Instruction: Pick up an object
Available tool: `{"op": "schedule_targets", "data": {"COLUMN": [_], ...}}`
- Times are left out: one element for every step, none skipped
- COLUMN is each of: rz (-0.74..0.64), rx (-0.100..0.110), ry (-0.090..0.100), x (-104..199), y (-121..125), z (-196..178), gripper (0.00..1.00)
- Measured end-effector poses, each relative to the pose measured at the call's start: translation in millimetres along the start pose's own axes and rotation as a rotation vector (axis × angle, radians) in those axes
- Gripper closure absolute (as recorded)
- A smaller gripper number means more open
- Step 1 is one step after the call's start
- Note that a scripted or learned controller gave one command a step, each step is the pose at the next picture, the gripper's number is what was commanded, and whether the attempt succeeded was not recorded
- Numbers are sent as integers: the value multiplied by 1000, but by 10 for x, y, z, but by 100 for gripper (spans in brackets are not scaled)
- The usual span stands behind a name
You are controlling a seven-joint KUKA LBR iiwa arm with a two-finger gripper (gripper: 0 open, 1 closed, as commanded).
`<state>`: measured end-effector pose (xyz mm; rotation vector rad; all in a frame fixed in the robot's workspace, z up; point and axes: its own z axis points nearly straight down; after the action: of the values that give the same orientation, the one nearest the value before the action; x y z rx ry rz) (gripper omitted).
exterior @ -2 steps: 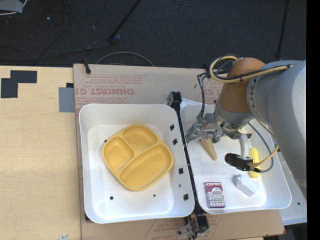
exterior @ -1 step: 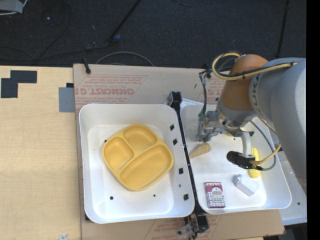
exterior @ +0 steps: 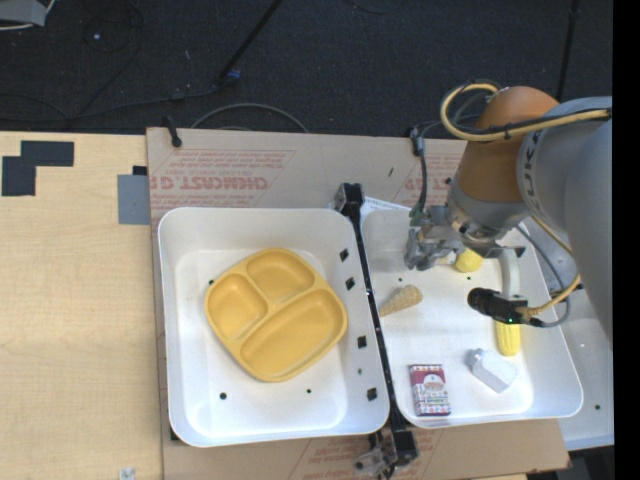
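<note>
Near the right bin's (exterior: 560,408) far edge, we see the gripper (exterior: 428,253) beside a small yellow object (exterior: 468,261); finger state unclear.

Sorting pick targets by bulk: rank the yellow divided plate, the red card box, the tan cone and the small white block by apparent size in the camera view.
1. yellow divided plate, by far largest.
2. red card box.
3. tan cone and small white block: too alike to rank.
</note>
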<state>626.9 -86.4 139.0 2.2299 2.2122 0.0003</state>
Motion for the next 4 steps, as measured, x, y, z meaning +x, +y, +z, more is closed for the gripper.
{"op": "schedule_targets", "data": {"rz": [-9,-9,-12,-12], "rx": [-2,-3,4,6], "ry": [0,0,1,2], "x": [66,59,672,1187], "y": [1,-51,-89,-228], "z": [-602,-1221,-1185,-1034], "gripper": [100,100,100,100]}}
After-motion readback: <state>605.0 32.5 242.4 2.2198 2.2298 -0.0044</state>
